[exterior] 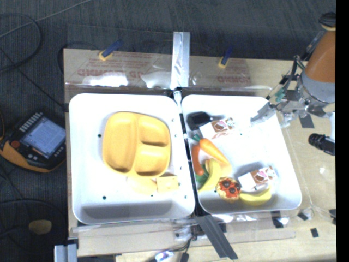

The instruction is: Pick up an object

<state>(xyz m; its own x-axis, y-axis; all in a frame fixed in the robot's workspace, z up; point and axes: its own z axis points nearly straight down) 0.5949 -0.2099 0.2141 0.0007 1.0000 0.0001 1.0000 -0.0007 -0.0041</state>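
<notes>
The right bin [283, 146] holds several toy foods. A black object [198, 117] lies in its far left corner beside a small white carton with a red label [218, 126]. Below them are an orange carrot [212, 149], a green piece [198, 172] and a yellow banana [211, 173]. Near the front lie a round red-and-dark item [229, 187], a second carton [257, 178] and another banana [256, 197]. My gripper [262, 115] hangs over the bin's far right corner, above bare floor and apart from every object. Nothing is visibly in it.
The left bin [87, 190] holds a yellow divided plate [136, 143] and a pale yellow block [167, 184]. A clear plastic sheet [136, 70] lies behind the bins. A handheld controller [38, 141] sits on the floor at left. The arm's orange band [323, 56] is at the right edge.
</notes>
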